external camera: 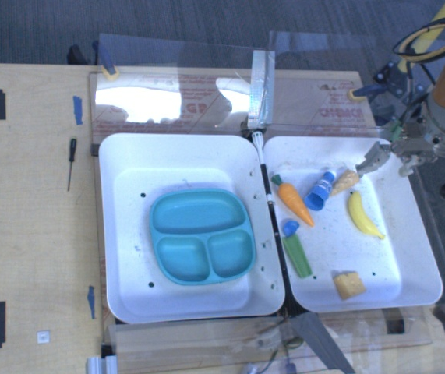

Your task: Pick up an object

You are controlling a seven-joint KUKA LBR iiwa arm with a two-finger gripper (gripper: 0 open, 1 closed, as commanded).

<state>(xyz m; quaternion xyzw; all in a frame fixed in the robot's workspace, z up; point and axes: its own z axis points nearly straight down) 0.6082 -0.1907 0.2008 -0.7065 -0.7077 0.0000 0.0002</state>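
The right bin holds an orange carrot, a blue bottle, a tan bread-like piece, a yellow banana, a green stick with a blue cap and a tan cube. My gripper hovers over the bin's far right corner, just right of the tan piece and above the banana. It stands open, with nothing between its fingers.
The left bin holds a teal divided plate. A clear panel and a metal post stand behind the bins. Cables hang near the arm at the upper right. A screwdriver lies on the bench at left.
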